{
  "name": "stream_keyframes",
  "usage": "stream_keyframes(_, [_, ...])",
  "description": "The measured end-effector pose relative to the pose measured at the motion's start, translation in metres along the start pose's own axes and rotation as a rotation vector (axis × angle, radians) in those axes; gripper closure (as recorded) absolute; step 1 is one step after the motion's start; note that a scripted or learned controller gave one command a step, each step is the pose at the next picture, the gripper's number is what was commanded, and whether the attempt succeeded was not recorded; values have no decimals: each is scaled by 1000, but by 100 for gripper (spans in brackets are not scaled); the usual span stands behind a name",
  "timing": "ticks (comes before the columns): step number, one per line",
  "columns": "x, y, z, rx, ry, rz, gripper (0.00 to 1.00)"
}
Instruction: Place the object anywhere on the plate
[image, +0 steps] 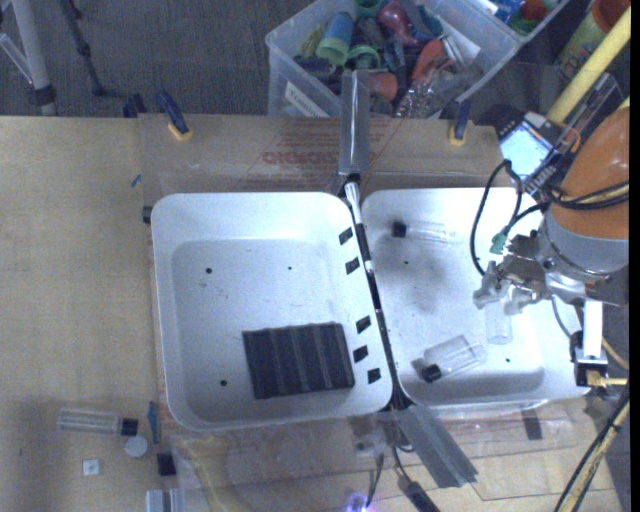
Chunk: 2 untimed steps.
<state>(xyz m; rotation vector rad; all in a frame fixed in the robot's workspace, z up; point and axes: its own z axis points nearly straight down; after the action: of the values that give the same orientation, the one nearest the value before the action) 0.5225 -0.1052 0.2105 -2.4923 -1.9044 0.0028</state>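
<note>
Two white bins sitting side by side; left bin (165, 300) holding a dark ribbed plate (298, 360) lying flat near its front. Right bin (520, 378) holding two clear vials with black caps, one (450, 356) lying near the front, one (420, 232) near the back. Gripper (500, 300) hanging over the right bin's right side

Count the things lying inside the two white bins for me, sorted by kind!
Dark ribbed plate, in the left bin: 1
Clear tubes with black caps, in the right bin: 2, one near the back, one near the front
Total: 3
</note>
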Motion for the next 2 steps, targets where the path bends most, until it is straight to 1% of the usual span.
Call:
stream_keyframes(1, [45, 53, -180, -4, -2, 411, 100])
stream_keyframes(2, [76, 120, -224, -3, -1, 865, 100])
